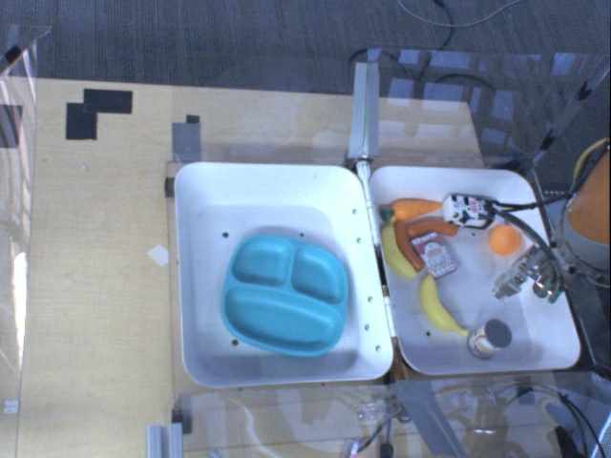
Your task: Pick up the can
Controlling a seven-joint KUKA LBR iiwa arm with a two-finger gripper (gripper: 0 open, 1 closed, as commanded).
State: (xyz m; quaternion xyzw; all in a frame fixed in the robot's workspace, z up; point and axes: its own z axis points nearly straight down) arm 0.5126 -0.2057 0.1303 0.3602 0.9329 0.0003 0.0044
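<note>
So the can (487, 337) is found at the near end of the right bin (535, 359), close to the front wall. It looks to be lying so that one round end is seen. The gripper (513, 284) is hung just beyond it, a bit to the right and tilted. Whether the jaws are apart or together can't be told at this size, honestly.

For a clean pick, the gripper probably needs to be brought nearer and centred over the can, with the jaws set across its round body rather than its ends. The snag is a banana (441, 308) whose near tip is right beside the can, maybe touching, so that side should be approached carefully or it gets nudged. The front wall leaves little room too.

Further back, nothing is really in the way: a small packet (437, 258), a second banana (396, 254), a reddish sausage (425, 232), an orange ball (506, 240), a carrot (415, 208) and a white and black box (468, 209) at the far end.

In the left bin (205, 256), a blue divided plate (284, 294) is sat alone. Black tape marks (95, 113) are seen on the far bench (105, 256).
</note>
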